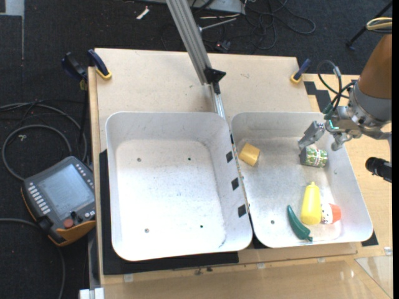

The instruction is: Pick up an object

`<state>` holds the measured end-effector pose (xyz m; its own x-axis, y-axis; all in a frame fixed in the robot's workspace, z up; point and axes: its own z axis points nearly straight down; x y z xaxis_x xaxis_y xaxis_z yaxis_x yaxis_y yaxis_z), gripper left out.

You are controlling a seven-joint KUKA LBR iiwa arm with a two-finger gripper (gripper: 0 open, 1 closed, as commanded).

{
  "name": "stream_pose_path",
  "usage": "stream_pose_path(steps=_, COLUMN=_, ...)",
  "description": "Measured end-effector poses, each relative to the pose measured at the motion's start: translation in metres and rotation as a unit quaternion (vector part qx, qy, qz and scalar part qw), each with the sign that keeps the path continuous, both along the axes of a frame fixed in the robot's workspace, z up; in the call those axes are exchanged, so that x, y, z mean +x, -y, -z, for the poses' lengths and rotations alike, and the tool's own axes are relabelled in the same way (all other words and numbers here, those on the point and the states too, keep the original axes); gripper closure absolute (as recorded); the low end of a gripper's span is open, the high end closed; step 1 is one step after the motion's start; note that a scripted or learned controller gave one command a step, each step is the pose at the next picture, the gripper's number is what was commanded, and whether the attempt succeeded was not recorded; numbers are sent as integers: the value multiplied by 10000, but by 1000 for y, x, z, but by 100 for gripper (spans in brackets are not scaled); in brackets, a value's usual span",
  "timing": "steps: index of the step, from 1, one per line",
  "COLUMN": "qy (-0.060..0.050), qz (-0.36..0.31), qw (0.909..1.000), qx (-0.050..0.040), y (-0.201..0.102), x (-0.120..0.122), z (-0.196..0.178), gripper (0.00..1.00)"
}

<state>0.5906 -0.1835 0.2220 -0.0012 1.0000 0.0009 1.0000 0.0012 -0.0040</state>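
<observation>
Taking the right bin (274, 238) as your landmark: far to its left, off the bench on the dark floor, lies a grey handheld pendant with an orange edge (59, 198). Nearer, touching the right bin's left wall, sits the left bin (118, 129), white and shallow, with nothing but small dark specks on its floor. A grey metal post (190, 33) slants up and away from the seam between the two bins.

Inside the right bin you have four things. A small tan block (249, 154) lies near the bin's left wall, towards the far side. A green curved piece (298, 223) lies near the front wall, and just to its right a yellow bottle-shaped toy (310, 204) stands or leans, touching a small white and orange object (329, 214); that last one is too small to identify. A green and white patterned can (315, 158) lies on its side near the bin's right wall, towards the far side.

The arm (377, 73) enters over the bin's far right corner, its orange band cut off by the frame edge, cables looping above the wrist. The gripper (324, 140) hangs just above the can, its two grey fingers spread apart with nothing between them. You cannot tell whether the fingertips touch the can.
</observation>
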Motion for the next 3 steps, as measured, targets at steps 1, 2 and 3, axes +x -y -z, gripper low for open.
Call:
stream_pose_path(steps=1, qy=19, qz=-6, qw=10000, qx=-6, y=0, x=1, z=-2, gripper=0)
stream_pose_path(steps=2, qy=-5, qz=-12, qw=10000, qx=1, y=-5, x=9, z=56, gripper=0)
stream_pose_path(steps=3, qy=-1, qz=4, qw=10000, qx=0, y=-8, x=6, z=100, gripper=0)
